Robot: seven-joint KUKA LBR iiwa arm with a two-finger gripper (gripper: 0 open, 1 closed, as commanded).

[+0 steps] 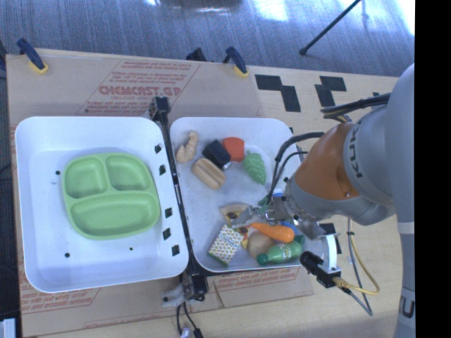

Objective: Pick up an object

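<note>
The right bin (184, 210) holds several toy foods. At its far end lie a tan knobbly piece (187, 147), a black block (215, 153), a red-orange piece (234, 148), a green leafy piece (255, 167) and a hot dog bun (208, 174). At the near end sit a checkered packet (225, 245), a brown potato (258, 243), an orange carrot (276, 232), a green bottle-like piece (280, 253) and a tan scrap (232, 209). My gripper (262, 217) hangs low over the near-right pile, just above the carrot, below the orange wrist band (324, 171).
The left bin (35, 189) holds a green sectioned plate (110, 194). A black divider with clips (171, 189) runs between the bins. Cables loop beside the arm at the right. Blue clamps pin the cardboard's far edge.
</note>
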